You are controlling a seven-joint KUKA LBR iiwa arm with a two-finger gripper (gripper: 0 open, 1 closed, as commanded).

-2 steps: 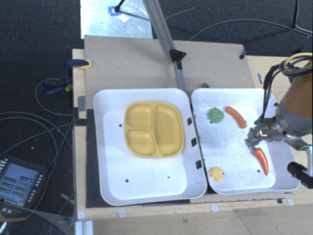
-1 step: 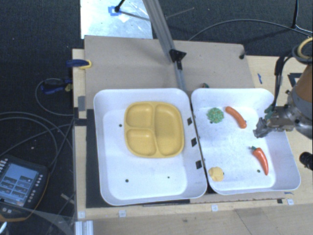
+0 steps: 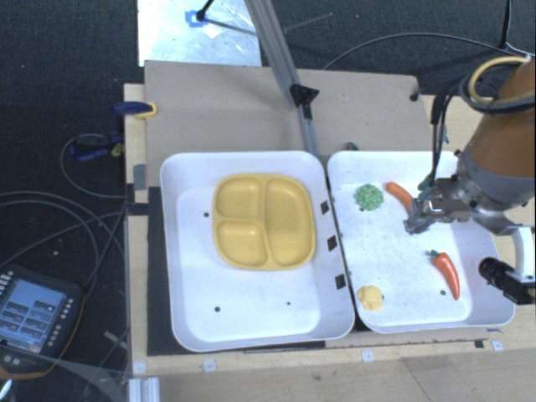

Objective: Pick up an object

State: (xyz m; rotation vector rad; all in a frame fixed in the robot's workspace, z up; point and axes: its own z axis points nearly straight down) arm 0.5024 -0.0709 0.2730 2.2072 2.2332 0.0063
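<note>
Nearest the camera, at the lower left off the bench, lies a handheld control pendant (image 3: 29, 312) with a lit screen; its writing is too small to read. No brand or label can be read anywhere else.

Taking the yellow divided plate (image 3: 264, 221) as the landmark: it sits in the upper middle of the left white bin (image 3: 251, 321), with bare floor below it and a narrower strip along its left side. Black clips (image 3: 332, 243) mark the seam just to its right, where the two bins touch. Beyond that seam is the right white bin (image 3: 419, 321).

In that bin, well to the right of the plate, a green bumpy ball (image 3: 368, 196) lies near the top edge, and an orange carrot-like piece (image 3: 399, 194) lies just beside it on the far side. A small yellow object (image 3: 370, 297) rests to the plate's lower right, close to the bin's near wall. Farther right still, a red-orange pepper (image 3: 447, 273) lies slanted, apart from everything else.

Open floor runs between the ball and the yellow object. The gripper (image 3: 417, 222) hangs over the right bin, just below the carrot-like piece and above the pepper. Whether its jaws are apart or together cannot be told, and nothing is seen between them.
</note>
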